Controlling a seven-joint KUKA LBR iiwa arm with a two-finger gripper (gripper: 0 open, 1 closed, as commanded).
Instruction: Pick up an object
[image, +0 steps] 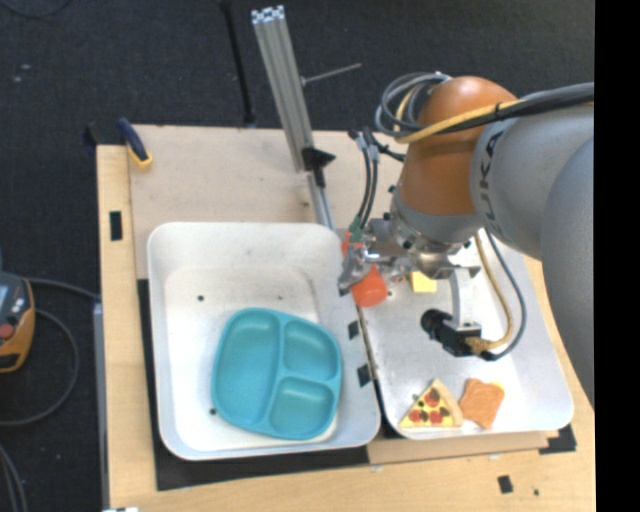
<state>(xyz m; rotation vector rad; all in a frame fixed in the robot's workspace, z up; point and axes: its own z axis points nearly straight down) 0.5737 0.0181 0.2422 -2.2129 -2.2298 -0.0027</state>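
My gripper (360, 272) hangs over the left edge of the right bin (520, 340), close to the divider between the two bins. A small orange object (371, 291) sits right at the gripper's tip, touching or partly under it. Whether it is gripped I cannot tell. A small yellow piece (424, 284) lies just right of it, under the wrist. Near the right bin's front edge lie a toy pizza slice (432, 408) and an orange, bread-like piece (482, 402).
A teal divided plate (277, 372) lies in the left bin (190, 270), towards its front. A slanted metal post (290, 100) rises behind the bins. The arm's grey body covers the right bin's back right.
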